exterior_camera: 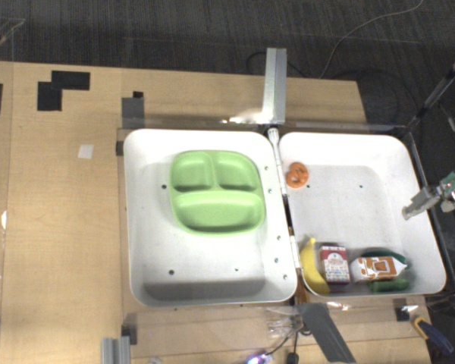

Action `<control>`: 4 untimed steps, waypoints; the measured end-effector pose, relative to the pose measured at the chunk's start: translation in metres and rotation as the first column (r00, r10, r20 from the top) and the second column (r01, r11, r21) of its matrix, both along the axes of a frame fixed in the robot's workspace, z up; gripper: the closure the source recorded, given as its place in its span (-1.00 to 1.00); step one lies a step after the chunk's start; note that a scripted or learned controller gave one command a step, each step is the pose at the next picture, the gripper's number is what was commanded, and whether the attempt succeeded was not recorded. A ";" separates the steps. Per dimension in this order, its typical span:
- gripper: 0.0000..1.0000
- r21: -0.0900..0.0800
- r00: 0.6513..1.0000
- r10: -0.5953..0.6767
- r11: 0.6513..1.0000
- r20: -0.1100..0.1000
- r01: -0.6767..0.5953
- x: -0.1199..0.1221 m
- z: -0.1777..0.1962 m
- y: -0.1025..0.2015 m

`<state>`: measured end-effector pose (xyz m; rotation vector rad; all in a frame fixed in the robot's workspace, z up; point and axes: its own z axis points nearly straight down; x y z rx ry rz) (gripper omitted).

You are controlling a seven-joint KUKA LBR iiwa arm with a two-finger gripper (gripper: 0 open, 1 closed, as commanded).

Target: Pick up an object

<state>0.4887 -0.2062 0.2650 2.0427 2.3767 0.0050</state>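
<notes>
Crowding is the risk: the banana, small carton and juice box sit packed along the right bin's front wall, so a descent may jam. The hand hovers at that bin's right rim, holding nothing; its opening I cannot tell.

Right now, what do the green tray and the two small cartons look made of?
Green tray: likely moulded plastic, matte, with uniform colour and rounded compartments. Red carton and orange carton: apparently printed cardboard or toy plastic; flat printed faces, too small to settle.
</notes>
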 end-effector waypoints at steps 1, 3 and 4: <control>-1.00 -0.003 0.970 0.243 0.970 0.000 -0.243 0.014 0.043 0.000; -1.00 0.004 0.761 -0.649 0.761 -0.004 0.649 0.052 0.114 0.010; 1.00 0.004 0.768 -0.641 0.768 -0.001 0.641 0.054 0.125 0.011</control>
